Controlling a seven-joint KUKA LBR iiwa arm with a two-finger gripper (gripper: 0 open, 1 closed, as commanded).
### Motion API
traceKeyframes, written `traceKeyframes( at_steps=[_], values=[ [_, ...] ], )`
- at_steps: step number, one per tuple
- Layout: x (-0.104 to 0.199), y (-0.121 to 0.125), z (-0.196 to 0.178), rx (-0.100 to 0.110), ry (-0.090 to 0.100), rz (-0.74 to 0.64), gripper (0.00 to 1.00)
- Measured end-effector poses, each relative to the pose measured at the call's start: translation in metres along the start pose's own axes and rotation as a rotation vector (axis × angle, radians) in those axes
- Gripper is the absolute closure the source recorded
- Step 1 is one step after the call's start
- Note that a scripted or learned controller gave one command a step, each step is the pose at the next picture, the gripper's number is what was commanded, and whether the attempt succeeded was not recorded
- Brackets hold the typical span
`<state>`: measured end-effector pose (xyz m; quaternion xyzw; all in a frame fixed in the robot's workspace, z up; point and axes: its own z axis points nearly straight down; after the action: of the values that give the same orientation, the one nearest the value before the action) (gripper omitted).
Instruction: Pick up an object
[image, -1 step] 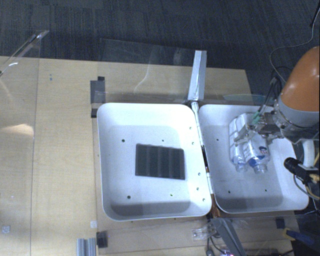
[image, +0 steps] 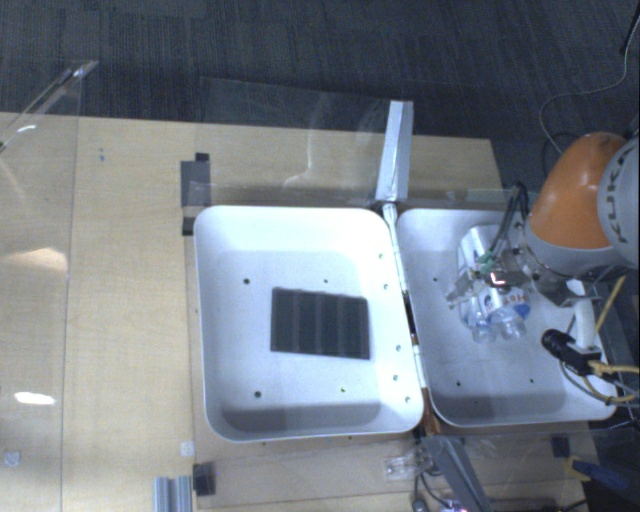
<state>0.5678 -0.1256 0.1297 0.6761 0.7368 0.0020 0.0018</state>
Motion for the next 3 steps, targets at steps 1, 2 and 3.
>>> traceKeyframes(
  at_steps=[1, 2, 3],
  values=[
    [-0.002, 0.012, 0.022, -0.005, -0.002, -0.025, 0.00],
    [-0.006, 0.021, 0.026, -0.021, -0.012, -0.085, 0.00],
    [-0.007, 0.027, 0.026, -0.020, -0.015, -0.127, 0.00]
  ],
)
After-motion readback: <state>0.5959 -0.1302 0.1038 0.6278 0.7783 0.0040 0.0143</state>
